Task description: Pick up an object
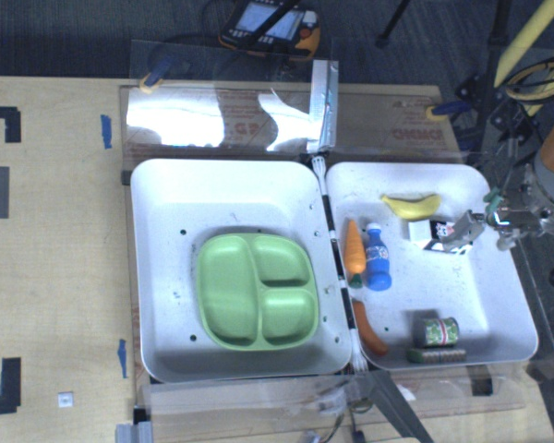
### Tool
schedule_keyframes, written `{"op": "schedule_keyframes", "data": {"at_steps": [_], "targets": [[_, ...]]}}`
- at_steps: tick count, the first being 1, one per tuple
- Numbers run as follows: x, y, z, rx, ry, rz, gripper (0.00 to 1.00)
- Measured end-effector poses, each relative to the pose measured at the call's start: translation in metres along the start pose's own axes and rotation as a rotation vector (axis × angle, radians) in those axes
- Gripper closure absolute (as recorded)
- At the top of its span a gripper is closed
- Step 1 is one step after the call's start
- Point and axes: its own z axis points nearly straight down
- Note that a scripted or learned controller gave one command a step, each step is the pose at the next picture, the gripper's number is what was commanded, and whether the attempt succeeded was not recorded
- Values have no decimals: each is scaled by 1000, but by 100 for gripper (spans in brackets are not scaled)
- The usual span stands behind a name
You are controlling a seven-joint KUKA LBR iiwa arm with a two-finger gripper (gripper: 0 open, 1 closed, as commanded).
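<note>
The right bin (499, 293) holds several objects. A yellow banana (411, 206) lies near its back. A small white and black packet (434, 232) sits just in front of the banana. An orange carrot (354, 250) and a blue bottle (377, 259) lie side by side along the left wall. A reddish-brown sausage-like piece (369, 331) lies at the front left, and a green-labelled can (439, 330) lies on its side at the front. My gripper (500, 218) hangs over the bin's right rim, right of the packet and apart from it.
The left bin (157, 210) holds a green divided plate (257, 290). A clear sheet and a metal bracket (323, 104) stand behind the bins. Cables and stands crowd the back right beside the arm.
</note>
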Motion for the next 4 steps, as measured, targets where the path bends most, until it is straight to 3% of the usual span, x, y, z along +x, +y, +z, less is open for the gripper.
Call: {"op": "schedule_keyframes", "data": {"at_steps": [1,2,3,4], "targets": [[-22,28,-96,-7,-5,-260,0],[6,56,76,-4,-2,-740,0],[47,133,81,-6,-5,-707,0],[44,107,115,-16,-9,-776,0]]}}
